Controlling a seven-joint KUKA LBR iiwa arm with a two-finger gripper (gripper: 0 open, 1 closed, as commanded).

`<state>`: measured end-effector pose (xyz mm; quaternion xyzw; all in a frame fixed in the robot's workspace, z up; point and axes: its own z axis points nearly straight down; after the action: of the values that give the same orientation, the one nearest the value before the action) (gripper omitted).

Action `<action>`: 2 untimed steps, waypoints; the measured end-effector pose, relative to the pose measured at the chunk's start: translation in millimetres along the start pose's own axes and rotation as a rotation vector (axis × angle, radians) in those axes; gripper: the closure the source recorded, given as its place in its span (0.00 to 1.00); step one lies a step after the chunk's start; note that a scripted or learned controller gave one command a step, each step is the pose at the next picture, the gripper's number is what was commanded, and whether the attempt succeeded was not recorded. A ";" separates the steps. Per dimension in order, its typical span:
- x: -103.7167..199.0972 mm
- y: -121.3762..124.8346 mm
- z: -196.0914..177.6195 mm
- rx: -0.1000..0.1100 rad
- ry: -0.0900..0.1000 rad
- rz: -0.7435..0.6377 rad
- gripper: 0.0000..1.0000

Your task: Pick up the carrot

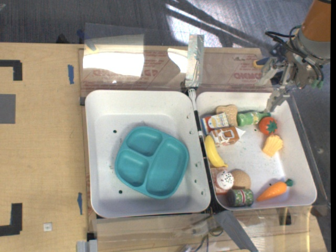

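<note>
Carrot lies in right bin's near corner.

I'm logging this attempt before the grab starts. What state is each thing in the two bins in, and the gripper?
carrot: lying flat near the right bin's front right corner, not gripped.
gripper: raised over the right bin's back edge, holding nothing.
teal tray: lying flat in the left bin.
banana: lying by the right bin's left wall.
tomato: resting in the right bin, just below the gripper.
small jar: on its side at the front.

floor: dark grey, sunlit streaks; bench: pale wood, black and blue tape marks
</note>
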<state>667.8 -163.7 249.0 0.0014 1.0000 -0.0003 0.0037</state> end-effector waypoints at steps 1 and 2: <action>44.3 -38.1 115.9 -0.003 0.014 -0.046 0.00; 104.5 -40.3 155.6 0.001 -0.002 -0.085 0.00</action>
<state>564.3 -203.7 92.6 -0.0412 0.9991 -0.0009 0.0044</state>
